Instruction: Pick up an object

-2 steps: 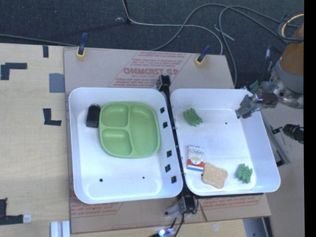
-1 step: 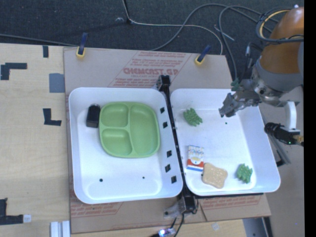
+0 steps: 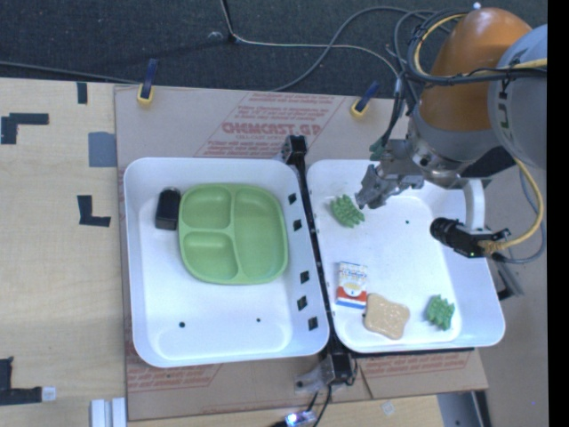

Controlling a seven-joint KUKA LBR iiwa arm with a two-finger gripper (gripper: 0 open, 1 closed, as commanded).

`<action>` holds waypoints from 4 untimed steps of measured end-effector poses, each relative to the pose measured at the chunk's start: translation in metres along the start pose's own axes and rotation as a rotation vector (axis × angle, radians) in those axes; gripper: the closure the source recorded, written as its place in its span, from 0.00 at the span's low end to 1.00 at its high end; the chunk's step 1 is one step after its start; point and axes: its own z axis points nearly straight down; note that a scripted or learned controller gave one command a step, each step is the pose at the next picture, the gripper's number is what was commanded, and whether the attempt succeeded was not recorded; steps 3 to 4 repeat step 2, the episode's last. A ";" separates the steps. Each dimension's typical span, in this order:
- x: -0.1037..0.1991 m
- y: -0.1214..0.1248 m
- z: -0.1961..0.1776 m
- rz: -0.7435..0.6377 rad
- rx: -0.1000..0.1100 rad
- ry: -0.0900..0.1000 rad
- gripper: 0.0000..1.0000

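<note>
I have the gripper (image 3: pixel 372 196) down over the far part of the right bin (image 3: pixel 462 332), with the arm's orange band and grey wrist crowding in from the right. The thing I take as the target is the green leafy toy (image 3: pixel 347 210), lying on the bin floor close to the divider between the two bins. It sits just left of and slightly nearer than the fingertips, so close that from this slanted view I cannot say whether a finger already touches it or merely hangs above it. How wide the jaws stand I cannot tell; the dark fingers merge into one shape, and nothing is visibly between them, so I count the hand as empty.

The coming move turns on that small offset: the toy lies to the left and a touch toward the near side of the jaws, not under them. The piece is lumpy, with its longer side running roughly along the divider, so I judge a short shift left before closing would suit.

The other candidates lie well apart toward the near side of the same bin: a small printed box (image 3: pixel 352 285), a tan cracker-like piece (image 3: pixel 386 316) touching or just beside it, and a second green toy (image 3: pixel 439 311) near the right corner. The left bin (image 3: pixel 147 265) holds a green divided plate (image 3: pixel 235 233) and a black block (image 3: pixel 167 209) just beside it
</note>
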 end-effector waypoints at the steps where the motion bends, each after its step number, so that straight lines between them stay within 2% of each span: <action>1: 0.054 0.015 0.001 0.000 -0.001 0.000 1.00; 2: 0.104 0.029 0.020 0.003 0.000 -0.002 1.00; 4: 0.104 0.029 0.020 0.003 0.000 -0.002 1.00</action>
